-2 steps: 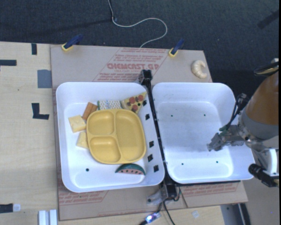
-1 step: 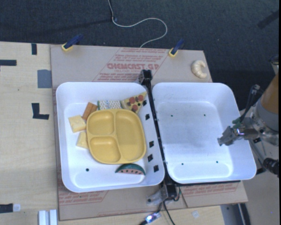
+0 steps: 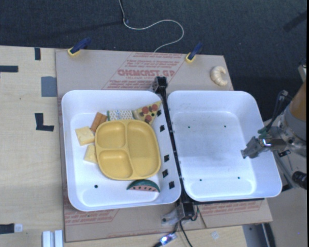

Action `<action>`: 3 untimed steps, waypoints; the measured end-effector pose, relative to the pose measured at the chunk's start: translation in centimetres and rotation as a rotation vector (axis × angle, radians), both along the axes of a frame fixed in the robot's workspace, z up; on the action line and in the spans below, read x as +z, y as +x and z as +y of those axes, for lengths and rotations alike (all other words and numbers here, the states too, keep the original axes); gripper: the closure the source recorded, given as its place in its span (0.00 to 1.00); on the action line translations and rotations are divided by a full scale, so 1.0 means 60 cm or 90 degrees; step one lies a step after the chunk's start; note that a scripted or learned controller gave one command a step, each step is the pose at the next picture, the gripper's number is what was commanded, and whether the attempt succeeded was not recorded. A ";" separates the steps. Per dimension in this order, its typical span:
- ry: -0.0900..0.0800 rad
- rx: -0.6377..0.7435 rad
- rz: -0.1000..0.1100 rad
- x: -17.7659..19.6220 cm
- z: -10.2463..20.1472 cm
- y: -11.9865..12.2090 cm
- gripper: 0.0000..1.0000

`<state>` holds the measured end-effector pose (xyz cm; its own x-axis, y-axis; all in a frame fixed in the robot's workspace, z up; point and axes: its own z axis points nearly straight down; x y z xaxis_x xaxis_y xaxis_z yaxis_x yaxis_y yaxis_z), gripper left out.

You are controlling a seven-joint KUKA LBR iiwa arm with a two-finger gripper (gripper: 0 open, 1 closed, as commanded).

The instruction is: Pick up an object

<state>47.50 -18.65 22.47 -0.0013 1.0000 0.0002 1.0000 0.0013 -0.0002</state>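
Inside the left bin (image 3: 72, 138), a yellow divided plate (image 3: 127, 149) among toy foods (image 3: 85, 135); hand (image 3: 251, 151) state unclear.

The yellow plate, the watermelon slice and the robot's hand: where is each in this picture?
yellow plate (image 3: 127, 149): camera view, on the ridge where its compartments meet.
watermelon slice (image 3: 143, 186): camera view, on its red flesh.
hand (image 3: 249, 152): camera view, at the fingertips, over the right bin's edge.

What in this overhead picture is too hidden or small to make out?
- Gripper: too small and dark to judge; arm cut by the right edge.
- Flat pieces around the yellow divided plate: partly tucked beneath it.
- Dark clutter below the bins: too small to identify.
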 end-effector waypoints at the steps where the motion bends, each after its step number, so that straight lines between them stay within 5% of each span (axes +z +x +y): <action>1: 0.001 0.003 0.001 -0.017 0.062 0.059 1.00; 3: 0.000 0.003 -0.001 0.003 0.178 0.202 1.00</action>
<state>59.62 -7.97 22.66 -0.0062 1.0000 0.0008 1.0000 0.0062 0.0018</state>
